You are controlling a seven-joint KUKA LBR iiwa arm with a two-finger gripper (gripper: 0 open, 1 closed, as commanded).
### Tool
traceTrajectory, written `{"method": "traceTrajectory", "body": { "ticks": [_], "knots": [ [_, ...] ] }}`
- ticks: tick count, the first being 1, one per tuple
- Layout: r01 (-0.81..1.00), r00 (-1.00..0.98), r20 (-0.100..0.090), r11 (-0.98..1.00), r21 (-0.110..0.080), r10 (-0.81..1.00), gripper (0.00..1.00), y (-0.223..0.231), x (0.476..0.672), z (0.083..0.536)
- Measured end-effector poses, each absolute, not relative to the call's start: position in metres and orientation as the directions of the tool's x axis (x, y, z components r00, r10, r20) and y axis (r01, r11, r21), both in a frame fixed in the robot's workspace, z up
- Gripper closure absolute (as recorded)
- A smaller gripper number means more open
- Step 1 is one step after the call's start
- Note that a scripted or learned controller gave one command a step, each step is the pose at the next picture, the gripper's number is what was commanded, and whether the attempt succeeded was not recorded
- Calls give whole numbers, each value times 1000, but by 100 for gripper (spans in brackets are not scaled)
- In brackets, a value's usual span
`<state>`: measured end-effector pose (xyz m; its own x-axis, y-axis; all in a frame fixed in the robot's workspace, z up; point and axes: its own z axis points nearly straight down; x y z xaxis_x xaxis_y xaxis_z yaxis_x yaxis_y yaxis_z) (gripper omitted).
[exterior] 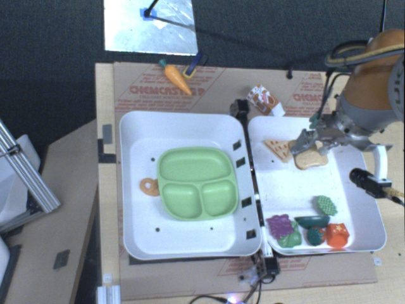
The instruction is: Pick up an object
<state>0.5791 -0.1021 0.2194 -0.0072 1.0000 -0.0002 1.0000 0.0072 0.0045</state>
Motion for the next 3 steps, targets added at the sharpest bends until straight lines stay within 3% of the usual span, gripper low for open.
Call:
{"method": "traceTrajectory", "body": {
  "ticks": [1, 2, 3],
  "knots": [
    [1000, -9, 0, 9, 7, 1000, 100, -73, 629, 232],
    [1000, -6, -1, 7, 5, 1000, 100, -75, 659, 223],
    [1000, -5, -1, 5, 2, 1000, 100, -72, 654, 217]
  ]
}}
